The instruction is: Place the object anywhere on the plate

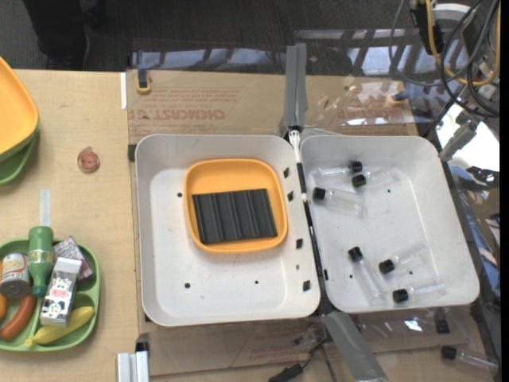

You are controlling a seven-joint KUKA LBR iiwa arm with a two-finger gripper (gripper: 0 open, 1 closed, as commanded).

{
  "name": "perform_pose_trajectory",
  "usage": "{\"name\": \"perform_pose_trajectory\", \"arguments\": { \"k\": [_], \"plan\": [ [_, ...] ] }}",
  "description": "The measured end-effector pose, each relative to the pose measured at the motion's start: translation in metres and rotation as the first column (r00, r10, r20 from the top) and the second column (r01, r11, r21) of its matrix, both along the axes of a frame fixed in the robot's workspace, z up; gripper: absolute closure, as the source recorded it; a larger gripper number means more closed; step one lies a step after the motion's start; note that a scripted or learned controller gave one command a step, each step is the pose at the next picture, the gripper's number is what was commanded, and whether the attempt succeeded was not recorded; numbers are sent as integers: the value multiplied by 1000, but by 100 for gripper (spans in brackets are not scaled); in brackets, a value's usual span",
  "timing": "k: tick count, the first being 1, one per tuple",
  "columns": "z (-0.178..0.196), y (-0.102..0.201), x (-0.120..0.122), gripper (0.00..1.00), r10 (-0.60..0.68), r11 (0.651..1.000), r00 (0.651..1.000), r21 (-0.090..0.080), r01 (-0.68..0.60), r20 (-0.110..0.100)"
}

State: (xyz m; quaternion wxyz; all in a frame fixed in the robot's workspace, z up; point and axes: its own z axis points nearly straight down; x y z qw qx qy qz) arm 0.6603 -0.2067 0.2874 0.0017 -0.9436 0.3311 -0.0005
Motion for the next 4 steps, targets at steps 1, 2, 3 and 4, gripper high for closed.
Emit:
{"name": "perform_pose_trajectory", "arguments": {
  "k": [1, 2, 3, 4],
  "plan": [
    [-5, -3, 0, 0, 395, 919, 919, 1, -395, 1],
    [27, -12, 0, 0, 459, 888, 888, 1, -459, 2],
    [17, -12, 0, 0, 460, 888, 888, 0, -460, 2],
    [18, -11, 0, 0, 461, 887, 887, -1, -461, 2]
  ]
}}
